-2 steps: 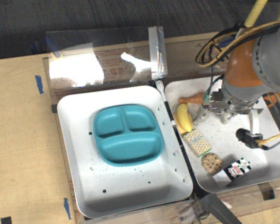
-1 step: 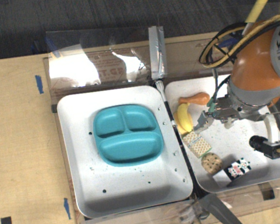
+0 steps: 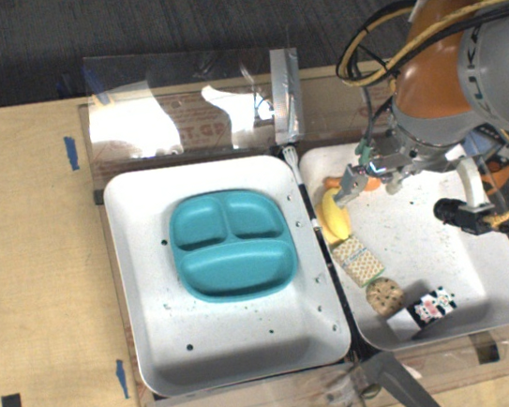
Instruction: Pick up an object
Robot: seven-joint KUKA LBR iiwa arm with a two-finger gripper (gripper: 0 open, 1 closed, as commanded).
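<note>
The banana [image 3: 333, 217] lies in the right bin [image 3: 469, 308], tight against the bin's left wall, with an orange piece [image 3: 332, 182] touching its upper end. The gripper [image 3: 364, 177] sits just beside that upper end; you cannot tell from this view whether it is released or clenched, and nothing is visible in its grip.

Expect two failure causes. First, the wall: a closing motion beside it may strike the rim or push the banana along it instead of seating it. Second, crowding: the orange piece may be caught or knocked aside in the same attempt.

Below the banana, a checkered packet [image 3: 356, 261], a round cookie [image 3: 384, 296] and a small black-and-white box [image 3: 431, 307] lie in a line toward the near rim, each near the next.

The middle and right of the right bin offer bare floor for moving. The left bin [image 3: 144, 290] holds a teal divided plate [image 3: 233, 244], with free margin around it. The tabletop [image 3: 33, 278] lies to the left.
</note>
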